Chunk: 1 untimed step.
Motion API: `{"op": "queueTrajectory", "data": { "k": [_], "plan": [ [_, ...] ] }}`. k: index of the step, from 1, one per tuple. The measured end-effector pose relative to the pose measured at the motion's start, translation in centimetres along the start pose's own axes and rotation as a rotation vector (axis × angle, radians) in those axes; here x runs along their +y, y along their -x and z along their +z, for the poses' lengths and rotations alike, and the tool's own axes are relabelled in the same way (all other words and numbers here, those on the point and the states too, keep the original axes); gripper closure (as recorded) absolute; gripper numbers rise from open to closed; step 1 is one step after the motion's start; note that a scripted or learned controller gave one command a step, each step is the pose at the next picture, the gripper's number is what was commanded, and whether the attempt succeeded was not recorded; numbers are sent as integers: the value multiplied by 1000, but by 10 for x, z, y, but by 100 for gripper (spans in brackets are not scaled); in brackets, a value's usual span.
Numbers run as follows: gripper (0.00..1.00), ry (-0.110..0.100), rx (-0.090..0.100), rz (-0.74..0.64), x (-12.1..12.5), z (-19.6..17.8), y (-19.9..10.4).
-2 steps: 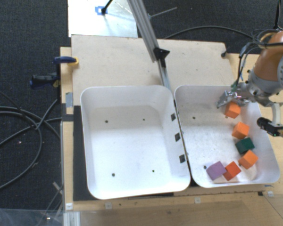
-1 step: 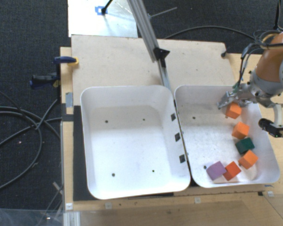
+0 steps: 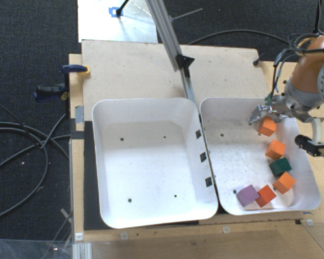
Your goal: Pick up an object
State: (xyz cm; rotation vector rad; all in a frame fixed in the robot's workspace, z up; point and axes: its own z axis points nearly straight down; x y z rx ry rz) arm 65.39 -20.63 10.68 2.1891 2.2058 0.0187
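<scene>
The right bin (image 3: 229,155) holds several small blocks. An orange block (image 3: 267,127) lies at its far right, directly beneath my gripper (image 3: 267,116), which hangs low over it; I cannot make out whether they touch. Along the bin's right side lie another orange block (image 3: 275,149), a dark green block (image 3: 281,167) and a third orange block (image 3: 284,183). Near the front edge, a purple block (image 3: 247,195) sits against a red-orange block (image 3: 265,195).
The left bin (image 3: 146,155) stands beside the right one, sharing a raised middle wall (image 3: 203,155). A slanted metal pole (image 3: 170,36) crosses above the far bench. Cables (image 3: 21,139) lie on the floor at the left.
</scene>
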Motion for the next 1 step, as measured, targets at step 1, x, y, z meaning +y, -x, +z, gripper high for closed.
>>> {"op": "queueTrajectory", "data": {
  "k": [1],
  "plan": [
    [0,-1,9,1,1,1,7]
  ]
}}
